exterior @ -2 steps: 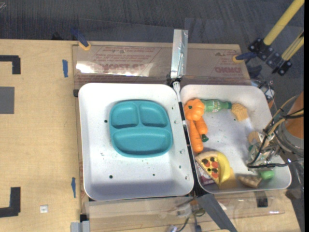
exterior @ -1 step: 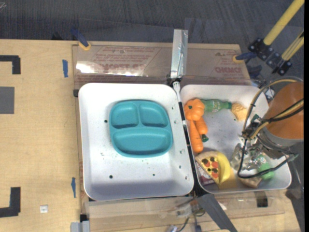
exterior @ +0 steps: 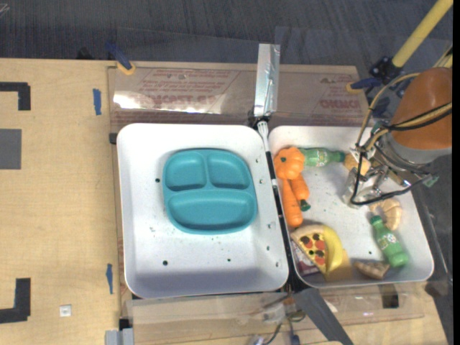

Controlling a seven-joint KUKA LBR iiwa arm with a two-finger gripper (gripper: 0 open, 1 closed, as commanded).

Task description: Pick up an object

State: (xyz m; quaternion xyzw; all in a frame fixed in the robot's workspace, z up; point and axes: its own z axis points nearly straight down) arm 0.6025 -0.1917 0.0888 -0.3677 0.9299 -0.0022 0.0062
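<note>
Objects for picking lie in the right bin (exterior: 424,254), the landmark for everything here, and none of them sits between the gripper's fingers as far as the view shows. The gripper (exterior: 366,185) hangs over the bin's upper right part, below the arm's orange band (exterior: 425,99) and a tangle of cables, with its metal tips close above the white floor; whether those tips are spread or closed cannot be told from this slant. Just beside the gripper, toward the bin's right wall, lies a pale beige piece (exterior: 389,210), and whether it touches the tips cannot be told. Directly below that piece a green bottle (exterior: 389,242) lies tilted, and a brown lump (exterior: 371,268) rests at the bin's lower edge just beside the bottle's base. Well apart from the gripper, along the bin's left wall, sit a small orange pumpkin (exterior: 289,162) and 1 carrot (exterior: 291,200) beneath it. A second green bottle (exterior: 321,156) lies on its side near the bin's top edge, between the pumpkin and the gripper. In the bin's lower left corner a pizza slice (exterior: 311,244) leans against a banana (exterior: 334,250). Left of this bin, the neighbouring left bin (exterior: 144,250) holds a teal divided plate (exterior: 209,190) with 3 compartments.
</note>
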